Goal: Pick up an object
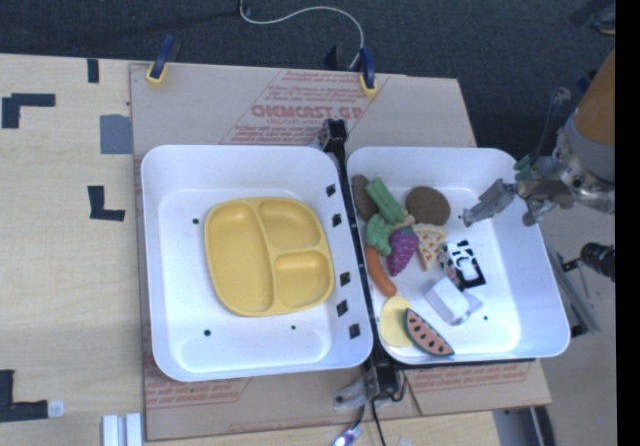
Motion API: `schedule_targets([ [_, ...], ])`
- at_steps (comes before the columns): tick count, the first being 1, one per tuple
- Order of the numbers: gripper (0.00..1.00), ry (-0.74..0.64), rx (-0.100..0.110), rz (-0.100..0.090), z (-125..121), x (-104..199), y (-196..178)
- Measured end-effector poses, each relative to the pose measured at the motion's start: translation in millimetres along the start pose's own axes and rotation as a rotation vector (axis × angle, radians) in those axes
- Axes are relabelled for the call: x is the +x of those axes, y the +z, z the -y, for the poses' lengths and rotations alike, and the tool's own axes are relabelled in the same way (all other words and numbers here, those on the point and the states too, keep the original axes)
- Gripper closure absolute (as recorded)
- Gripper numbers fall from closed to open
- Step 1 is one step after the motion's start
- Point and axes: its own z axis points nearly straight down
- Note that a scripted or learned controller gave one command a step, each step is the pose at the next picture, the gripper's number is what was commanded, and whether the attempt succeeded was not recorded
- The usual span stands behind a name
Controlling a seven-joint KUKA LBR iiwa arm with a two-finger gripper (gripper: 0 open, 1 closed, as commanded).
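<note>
Scanning left to right: left bin (160, 234) sits on the worktop (60, 234) and holds only a yellow divided plate (268, 256), lying flat, stiff plastic, too broad and low for a two-finger pinch except at the rim, so a poor pick. Right bin (530, 284) carries the clutter, all small toy food packed along its left side. Green vegetable piece (385, 200) near the top, orange carrot (380, 274) below it, purple grapes (402, 249) touching both neighbours; these look like light moulded plastic, smooth and a bit slippery, crowded so fingers would bump neighbours. Brown round cookie (428, 203) lies flat and a little apart, thin, hard to get under. Watermelon slice (428, 332) at the bottom rests partly on a yellow piece (395, 319), flat wedge, light. White block (450, 301) near the middle looks like the best candidate: rigid, boxy, parallel sides, some free floor on its right; take it across the short sides. A black-and-white tag (465, 264) lies just above it. Gripper (495, 202) hangs over the upper right part of the right bin, apart from every item, nothing between its fingers; whether they stand wide or narrow I cannot tell from this slant. Nothing fragile or heavy here by the look of it.
</note>
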Motion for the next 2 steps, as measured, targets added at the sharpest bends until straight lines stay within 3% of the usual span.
schedule_targets([
  [1,0.00,-0.005,-0.002,-0.001,-69.2,52.4,133.4],
  [2,0.00,0.005,-0.022,0.011,-41.9,65.8,155.3],
])
